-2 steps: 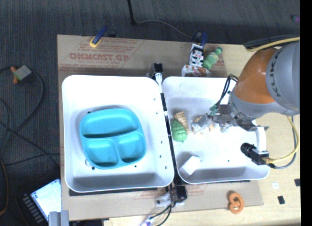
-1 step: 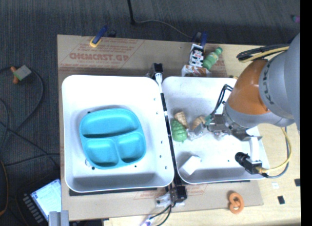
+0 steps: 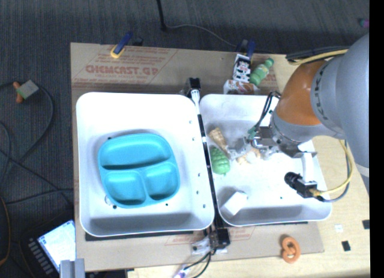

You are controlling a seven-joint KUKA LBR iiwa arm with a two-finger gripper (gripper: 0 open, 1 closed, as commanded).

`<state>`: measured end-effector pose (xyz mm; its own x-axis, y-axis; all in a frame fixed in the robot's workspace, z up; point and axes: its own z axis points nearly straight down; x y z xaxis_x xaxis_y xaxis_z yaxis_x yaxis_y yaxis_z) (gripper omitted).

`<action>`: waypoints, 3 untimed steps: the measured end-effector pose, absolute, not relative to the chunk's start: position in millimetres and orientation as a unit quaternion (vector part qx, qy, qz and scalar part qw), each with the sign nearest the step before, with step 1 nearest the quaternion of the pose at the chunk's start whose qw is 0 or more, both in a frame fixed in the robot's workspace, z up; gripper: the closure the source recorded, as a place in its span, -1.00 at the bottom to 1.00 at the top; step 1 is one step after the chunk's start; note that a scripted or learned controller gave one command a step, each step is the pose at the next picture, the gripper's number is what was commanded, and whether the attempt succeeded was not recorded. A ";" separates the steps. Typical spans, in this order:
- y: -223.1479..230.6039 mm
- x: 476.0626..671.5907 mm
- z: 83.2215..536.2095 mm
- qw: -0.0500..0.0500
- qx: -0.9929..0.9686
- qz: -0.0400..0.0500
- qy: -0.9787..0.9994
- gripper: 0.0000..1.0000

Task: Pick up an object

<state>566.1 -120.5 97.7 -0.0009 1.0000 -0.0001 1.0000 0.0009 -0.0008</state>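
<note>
In the right bin (image 3: 264, 214), several small objects lie near its left wall: a tan piece (image 3: 217, 137), a green ridged object (image 3: 219, 161) and a small pale piece (image 3: 242, 159). A white block (image 3: 234, 202) rests near the front wall. My gripper (image 3: 255, 142) reaches down into the middle of this bin, just right of the tan and pale pieces. The arm's grey body and orange band (image 3: 300, 99) cover the bin's right side. Nothing shows between the fingers.
The left bin (image 3: 90, 151) holds a blue divided tray (image 3: 139, 169). Behind the bins lie a green bottle-like toy (image 3: 260, 72) and a printed packet (image 3: 241, 69). An orange ring (image 3: 290, 248) sits on the bench at the front right. A yellow cable (image 3: 336, 190) loops by the arm.
</note>
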 end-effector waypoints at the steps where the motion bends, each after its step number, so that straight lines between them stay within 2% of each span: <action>1: -120.7 566.1 107.7 0.000 -0.707 0.000 -0.707 1.00; 2: -129.3 605.2 124.7 -0.001 -0.707 0.000 -0.707 1.00; 3: -104.1 647.9 146.7 -0.001 -0.707 0.000 -0.708 1.00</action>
<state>647.9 -104.1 146.7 -0.0017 1.0000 -0.0011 1.0000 0.0017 0.0013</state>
